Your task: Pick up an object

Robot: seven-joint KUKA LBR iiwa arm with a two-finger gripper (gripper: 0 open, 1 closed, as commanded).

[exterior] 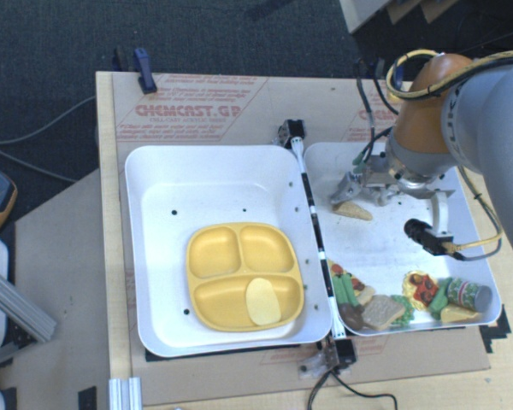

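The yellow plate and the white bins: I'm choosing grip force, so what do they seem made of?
The yellow plate looks like moulded plastic: even colour, soft sheen, rounded compartment ridges. The white bins seem thin formed plastic, smooth with rounded corners, though that's only a guess.

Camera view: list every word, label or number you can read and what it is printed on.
"CHEMCAST GP": red print on the brown board under the bins, left of the middle clip.
Smaller red lines around it: too blurred to read.
Red print on the board near the gripper: partly hidden, unreadable.
Green can: label too small.
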